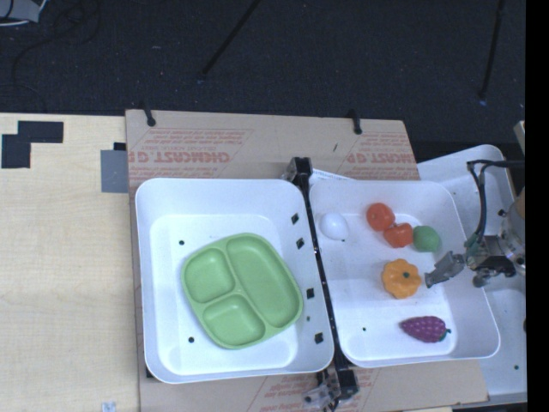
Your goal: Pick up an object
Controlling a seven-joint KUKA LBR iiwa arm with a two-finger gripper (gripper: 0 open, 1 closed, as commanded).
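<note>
On pale wood bench w/ dark floor behind, saw cardboard sheet under two white bins set side by side. Noted green divided plate lying alone in left bin. Counted six small toy foods in right bin: white egg-like pc near divider, red-orange round pc, red pc and green ball bunched close, maybe touching, toward back; orange squash-like pc mid-bin; purple grape bunch near front wall. Found gripper low at right side of right bin, just beside orange pc, apart from it, nothing visibly carried. Couldn't tell jaw state: too small and cluttered w/ cables. Judged orange pc likeliest target, being nearest. Flagged risks, all est.: rounded, probably slick shape, so could squirt out sideways or roll if closed on off-centre; approach from the side rather than from above, so could shove pc toward divider w/o gripping. Flagged also bin's right wall close by wrist and cables, hence poss. snag or rim strike on descent. Rated red/green cluster worse pick: too tightly packed, apt to nudge neighbours or pinch two at once. Rated grapes awkward too: near front wall, little clearance on that side.
</note>
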